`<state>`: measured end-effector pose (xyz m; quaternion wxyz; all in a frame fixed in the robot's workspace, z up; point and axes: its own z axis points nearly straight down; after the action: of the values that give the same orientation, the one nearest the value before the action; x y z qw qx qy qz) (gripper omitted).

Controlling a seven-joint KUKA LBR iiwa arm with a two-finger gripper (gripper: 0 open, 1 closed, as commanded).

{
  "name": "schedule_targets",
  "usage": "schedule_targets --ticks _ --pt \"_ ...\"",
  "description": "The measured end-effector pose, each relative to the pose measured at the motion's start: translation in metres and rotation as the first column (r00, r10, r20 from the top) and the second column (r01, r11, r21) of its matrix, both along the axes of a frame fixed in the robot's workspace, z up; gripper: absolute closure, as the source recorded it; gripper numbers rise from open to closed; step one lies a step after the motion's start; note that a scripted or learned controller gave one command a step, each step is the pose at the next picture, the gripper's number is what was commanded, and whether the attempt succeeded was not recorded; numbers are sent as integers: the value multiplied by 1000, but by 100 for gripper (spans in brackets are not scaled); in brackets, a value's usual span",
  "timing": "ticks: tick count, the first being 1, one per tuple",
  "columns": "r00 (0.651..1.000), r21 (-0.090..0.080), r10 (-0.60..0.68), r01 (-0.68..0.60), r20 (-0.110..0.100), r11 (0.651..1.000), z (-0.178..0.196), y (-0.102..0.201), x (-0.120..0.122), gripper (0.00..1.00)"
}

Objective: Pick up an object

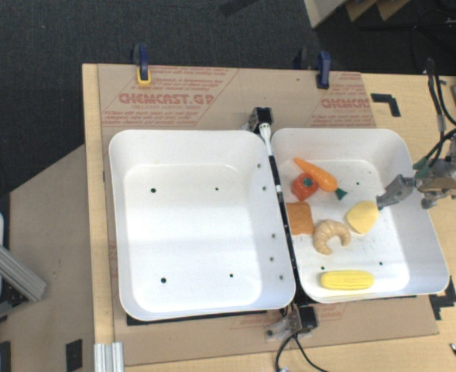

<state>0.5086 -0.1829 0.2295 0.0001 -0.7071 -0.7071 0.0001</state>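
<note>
A: What sits in the right bin?

B: Toy food, all smooth moulded plastic. An orange carrot lies slantwise near the top, touching a red strawberry with a green cap. Below that is a flat tan bread slice, then a curved, ridged beige croissant, and a yellow corn cob lying lengthwise near the front wall. A small teal scrap sits just right of the carrot.

A: And the piece nearest the gripper?

B: A pale yellow lemon wedge, rounded and glossy, sitting just right of the croissant in the middle of that bin. The grey tip of the gripper is right at its upper right edge (whether it touches cannot be told).

A: How do the jaws stand?

B: One cannot tell; the tip reads as a single grey blur, with nothing visibly between them.

A: The rest?

B: The left bin is shallow glossy white plastic with rounded corners. Both rest on a brown cardboard-covered counter printed with red lettering, held by blue clamps.
</note>
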Motion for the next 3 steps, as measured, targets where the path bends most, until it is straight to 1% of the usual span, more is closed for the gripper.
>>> schedule_targets --ticks 1,2,3 --pt "1000 1 4 -4 -1 1000 -153 16 75 0" --pt "999 -1 12 -12 -31 1000 -148 41 152 0" --pt "1000 -3 -3 3 -1 1000 -119 -18 157 0"
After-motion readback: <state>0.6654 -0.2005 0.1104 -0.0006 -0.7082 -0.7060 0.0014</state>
